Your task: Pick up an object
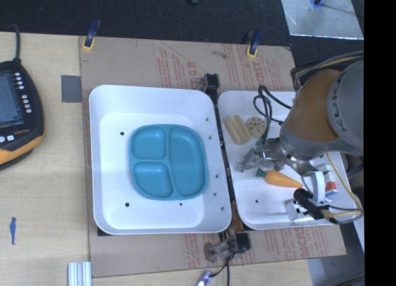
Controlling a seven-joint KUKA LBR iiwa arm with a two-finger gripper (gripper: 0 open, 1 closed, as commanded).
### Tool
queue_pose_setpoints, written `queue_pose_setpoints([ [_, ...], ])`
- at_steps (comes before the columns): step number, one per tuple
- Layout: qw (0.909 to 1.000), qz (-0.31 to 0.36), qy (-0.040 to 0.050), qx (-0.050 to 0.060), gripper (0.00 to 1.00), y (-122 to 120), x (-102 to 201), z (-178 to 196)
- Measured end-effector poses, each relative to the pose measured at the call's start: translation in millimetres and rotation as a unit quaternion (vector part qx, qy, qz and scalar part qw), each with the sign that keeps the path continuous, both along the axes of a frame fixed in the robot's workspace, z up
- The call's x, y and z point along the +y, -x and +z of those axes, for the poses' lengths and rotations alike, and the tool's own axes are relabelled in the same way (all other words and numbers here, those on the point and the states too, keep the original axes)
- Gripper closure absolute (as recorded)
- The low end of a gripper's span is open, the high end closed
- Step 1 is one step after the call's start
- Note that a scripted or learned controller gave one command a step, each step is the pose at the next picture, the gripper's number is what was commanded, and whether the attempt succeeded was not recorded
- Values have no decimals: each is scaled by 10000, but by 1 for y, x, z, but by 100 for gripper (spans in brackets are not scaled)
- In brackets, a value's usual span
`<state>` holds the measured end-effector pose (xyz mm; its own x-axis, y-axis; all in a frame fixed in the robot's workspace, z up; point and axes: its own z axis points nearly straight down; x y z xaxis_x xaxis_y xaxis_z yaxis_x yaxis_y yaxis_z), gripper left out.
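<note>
A: Bench is pale wood with a cardboard sheet [185,56] clamped on it, two white bins on top, dark floor behind. Pendant [15,108] at far left, ignore it.

B: Left bin [111,204]?

A: Holds a blue divided plate [167,160], nothing else that I see. The action is in the right bin [266,220].

B: What's in it?

A: Carrot [283,179] near the middle, lying roughly flat, tip pointing left. A tan bread-like piece [236,129] and a round cracker-like thing [255,124] up at the back-left, just beside each other. Something small with red on it at the right edge, too small to name.

B: And the gripper [252,160]?

A: Low over the bin, just left of and above the carrot. It's a grey tangle from this angle (the arm's bulk covers most of it), so I cannot tell how it's set, and nothing visibly sits in it.

B: So the step?

A: Looks like lining up for a grasp, carrot the likeliest target. To do it well I'd centre over the carrot's thick end, close across its width not its length, and go down straight so it doesn't roll off. Keep clear of the bin wall.
</note>
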<state>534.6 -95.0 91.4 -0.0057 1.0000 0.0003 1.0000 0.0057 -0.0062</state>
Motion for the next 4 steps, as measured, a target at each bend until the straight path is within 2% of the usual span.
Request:
queue_pose_setpoints([
  [1,10000,0,2,-10,0,27,-7,0],
  [2,10000,5,5,-14,0,-5,0,0],
  [3,10000,2,4,-14,0,24,-4,0],
  [4,10000,-8,0,-17,0,-17,0,0],
])
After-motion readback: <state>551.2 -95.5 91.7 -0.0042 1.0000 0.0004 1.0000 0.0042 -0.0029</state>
